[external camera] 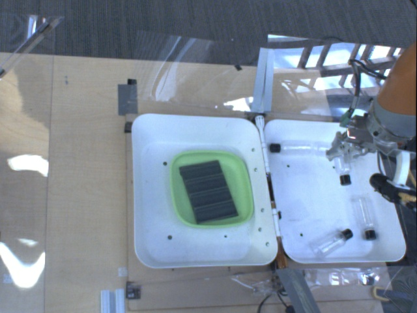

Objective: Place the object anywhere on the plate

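One dark block (208,192) on green plate (244,175), far left of end effector (344,150); finger state unclear.

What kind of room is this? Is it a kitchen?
Probably not a kitchen, more likely a robot lab: a robot arm reaches over two white bins, one holding a green plate, the other clear vials.

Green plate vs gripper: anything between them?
Camera view: between green plate and gripper lie the bins' adjoining rims and bare right bin floor.
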`<state>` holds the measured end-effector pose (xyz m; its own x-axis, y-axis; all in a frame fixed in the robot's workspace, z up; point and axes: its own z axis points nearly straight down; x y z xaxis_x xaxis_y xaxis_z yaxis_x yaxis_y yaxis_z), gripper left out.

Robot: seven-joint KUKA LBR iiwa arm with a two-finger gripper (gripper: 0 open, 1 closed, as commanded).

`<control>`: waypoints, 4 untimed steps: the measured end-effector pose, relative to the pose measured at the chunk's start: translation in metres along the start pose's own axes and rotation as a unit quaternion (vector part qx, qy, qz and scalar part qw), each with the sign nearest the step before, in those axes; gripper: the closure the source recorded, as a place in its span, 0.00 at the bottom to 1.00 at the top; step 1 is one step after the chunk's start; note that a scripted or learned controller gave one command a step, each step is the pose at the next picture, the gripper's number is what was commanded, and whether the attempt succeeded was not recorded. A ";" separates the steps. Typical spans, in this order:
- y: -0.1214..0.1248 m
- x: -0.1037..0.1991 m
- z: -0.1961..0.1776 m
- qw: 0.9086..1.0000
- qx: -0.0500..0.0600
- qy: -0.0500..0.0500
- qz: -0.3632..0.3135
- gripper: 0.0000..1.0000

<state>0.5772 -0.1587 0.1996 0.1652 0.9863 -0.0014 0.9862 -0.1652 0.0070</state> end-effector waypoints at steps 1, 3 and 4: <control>-0.035 0.062 0.076 0.995 0.002 0.001 -0.103 1.00; -0.022 0.202 0.013 0.973 -0.001 0.002 -0.232 1.00; -0.022 0.202 0.013 0.973 -0.001 0.002 -0.231 0.00</control>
